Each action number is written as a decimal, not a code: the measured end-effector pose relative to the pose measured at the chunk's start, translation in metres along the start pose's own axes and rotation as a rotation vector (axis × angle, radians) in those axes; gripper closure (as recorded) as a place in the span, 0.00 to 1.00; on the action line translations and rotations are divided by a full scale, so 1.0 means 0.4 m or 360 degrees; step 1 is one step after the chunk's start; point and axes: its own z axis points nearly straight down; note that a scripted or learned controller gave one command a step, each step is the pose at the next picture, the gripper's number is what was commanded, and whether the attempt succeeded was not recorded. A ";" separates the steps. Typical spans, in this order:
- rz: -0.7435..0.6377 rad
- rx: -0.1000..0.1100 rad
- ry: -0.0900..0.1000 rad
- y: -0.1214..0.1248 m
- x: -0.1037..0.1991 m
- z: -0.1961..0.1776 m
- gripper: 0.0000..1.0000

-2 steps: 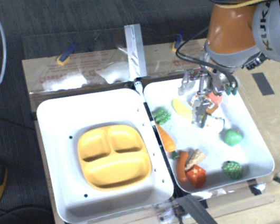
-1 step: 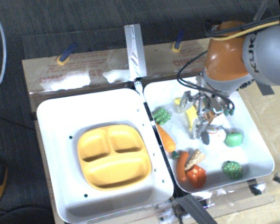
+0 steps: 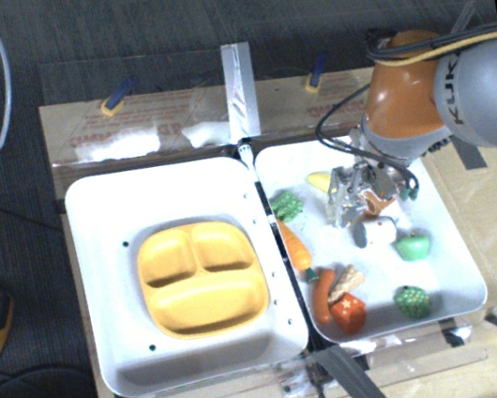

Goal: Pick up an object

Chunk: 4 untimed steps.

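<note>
Arm enters from the right of the camera view, grey link angled in toward the upper middle of the right-hand bin. Orange band sits just above the wrist, with a yellow cable and a black cable draped across it. Wrist is pitched downward, tool pointing into the bin. Gripper is low, a metallic and black assembly below and left of the orange band, seen almost end-on. Jaws state unreadable: the parts blur together at this angle and resolution.
</note>
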 end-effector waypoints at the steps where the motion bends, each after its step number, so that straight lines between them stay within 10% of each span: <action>1: 0.0000 0.0000 0.0001 0.001 0.000 0.000 0.00; 2: 0.0129 -0.0015 0.0006 -0.025 0.041 0.028 0.00; 3: 0.0323 -0.0009 0.0006 0.084 -0.016 0.028 0.00; 4: 0.0428 -0.0008 0.0010 0.027 0.132 0.025 0.00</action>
